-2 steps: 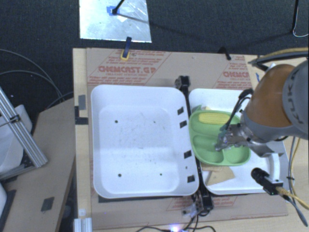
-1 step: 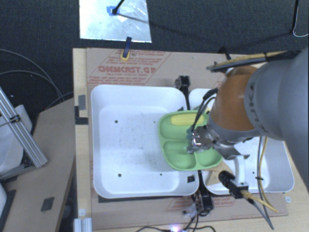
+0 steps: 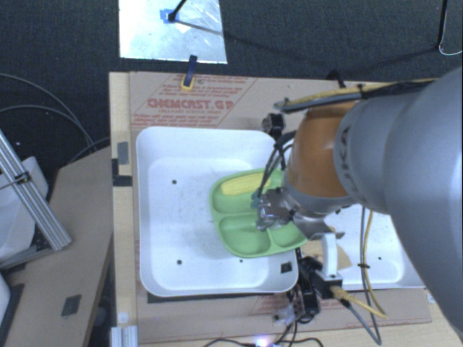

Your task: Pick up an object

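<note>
Gripper (image 3: pixel 269 214) is down low over the green divided tray (image 3: pixel 249 226), right at its middle divider, and from this angle I can't tell how its jaws stand. That tray sits in the left white bin (image 3: pixel 166 194), toward its right wall, long axis running near-left to far-right. Something yellow (image 3: pixel 237 186), possibly a corn cob, lies in the tray's far compartment, just beyond the gripper. Behind it all, the cardboard sheet (image 3: pixel 195 96).
</note>
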`<state>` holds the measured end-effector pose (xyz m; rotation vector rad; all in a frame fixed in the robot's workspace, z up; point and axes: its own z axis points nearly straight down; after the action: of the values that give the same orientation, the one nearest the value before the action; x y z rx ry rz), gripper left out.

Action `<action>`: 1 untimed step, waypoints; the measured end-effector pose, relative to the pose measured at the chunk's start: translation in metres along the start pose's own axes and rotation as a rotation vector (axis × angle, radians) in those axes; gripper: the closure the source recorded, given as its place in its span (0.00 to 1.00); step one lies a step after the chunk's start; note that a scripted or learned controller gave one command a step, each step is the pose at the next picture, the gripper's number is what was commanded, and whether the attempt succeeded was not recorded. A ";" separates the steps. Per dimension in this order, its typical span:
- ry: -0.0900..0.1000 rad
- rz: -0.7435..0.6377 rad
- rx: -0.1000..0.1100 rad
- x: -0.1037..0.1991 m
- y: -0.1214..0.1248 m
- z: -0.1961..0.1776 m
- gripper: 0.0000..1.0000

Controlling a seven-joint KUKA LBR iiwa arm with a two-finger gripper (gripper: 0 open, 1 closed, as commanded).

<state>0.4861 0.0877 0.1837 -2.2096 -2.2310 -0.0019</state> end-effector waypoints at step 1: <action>0.017 -0.001 -0.017 0.040 0.072 0.085 1.00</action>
<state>0.5574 0.1290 0.0990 -2.2079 -2.2319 -0.0397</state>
